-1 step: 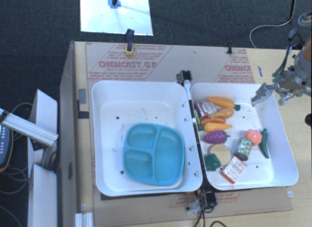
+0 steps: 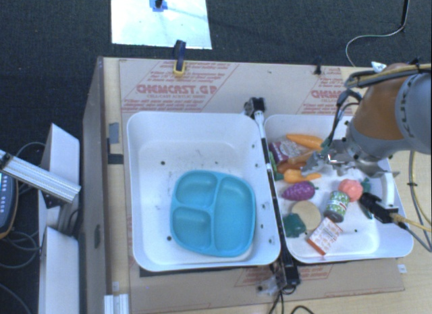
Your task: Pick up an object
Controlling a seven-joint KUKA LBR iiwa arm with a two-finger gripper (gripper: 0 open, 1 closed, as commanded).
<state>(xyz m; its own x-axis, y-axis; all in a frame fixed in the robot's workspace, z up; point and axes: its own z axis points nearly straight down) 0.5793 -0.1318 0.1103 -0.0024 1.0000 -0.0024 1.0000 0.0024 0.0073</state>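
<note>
End effector (image 2: 322, 163) low in right bin (image 2: 388, 242), over toy carrots (image 2: 302, 174) and purple grapes (image 2: 299, 190); finger state impossible to tell. Blue divided plate (image 2: 212, 213) in left bin (image 2: 148, 171).

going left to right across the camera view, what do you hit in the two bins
blue divided plate → green toy → purple grapes → red-and-white packet → green can → pink peach

The arm (image 2: 385, 113) ran off the right edge and hid the right bin's (image 2: 358, 252) far corner; the tool (image 2: 329, 161) was too blurred to read.
</note>
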